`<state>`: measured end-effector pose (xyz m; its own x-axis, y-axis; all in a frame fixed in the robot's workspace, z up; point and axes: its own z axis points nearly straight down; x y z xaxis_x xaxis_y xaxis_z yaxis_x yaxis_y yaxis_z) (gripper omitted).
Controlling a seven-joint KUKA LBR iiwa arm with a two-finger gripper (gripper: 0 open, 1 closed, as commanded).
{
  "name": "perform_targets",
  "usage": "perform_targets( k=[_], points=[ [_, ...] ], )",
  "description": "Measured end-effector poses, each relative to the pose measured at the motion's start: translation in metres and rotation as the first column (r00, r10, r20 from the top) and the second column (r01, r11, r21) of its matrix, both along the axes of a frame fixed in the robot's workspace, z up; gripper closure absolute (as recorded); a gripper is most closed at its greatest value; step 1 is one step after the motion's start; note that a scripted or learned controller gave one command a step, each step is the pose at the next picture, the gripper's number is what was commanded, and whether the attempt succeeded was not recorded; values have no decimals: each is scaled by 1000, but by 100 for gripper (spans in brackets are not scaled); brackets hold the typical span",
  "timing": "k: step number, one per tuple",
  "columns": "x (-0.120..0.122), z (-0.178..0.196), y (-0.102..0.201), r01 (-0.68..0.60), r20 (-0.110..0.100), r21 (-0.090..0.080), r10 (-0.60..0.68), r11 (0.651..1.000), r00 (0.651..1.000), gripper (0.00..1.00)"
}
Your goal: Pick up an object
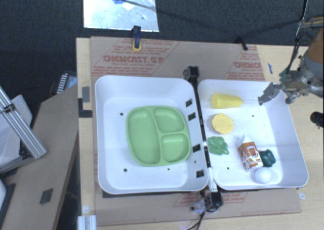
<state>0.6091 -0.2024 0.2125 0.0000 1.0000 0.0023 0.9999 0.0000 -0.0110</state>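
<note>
The left bin (109, 123) is nearest and holds a green divided plate (156, 135). The right bin (291, 138) holds a yellow wedge (226, 101), a yellow disc (222, 123), a green leafy piece (218, 145), an orange-white carton (249, 155), a dark green item (268, 158) and a white ball (262, 175). The gripper (277, 94) is over this bin's far right edge, fingers spread, grasping nothing.
</note>
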Motion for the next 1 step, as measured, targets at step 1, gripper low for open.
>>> perform_targets(
  k=[1],
  points=[
    [3, 8, 1, -3, 12, -3, 3, 1000, 1000, 0]
  ],
)
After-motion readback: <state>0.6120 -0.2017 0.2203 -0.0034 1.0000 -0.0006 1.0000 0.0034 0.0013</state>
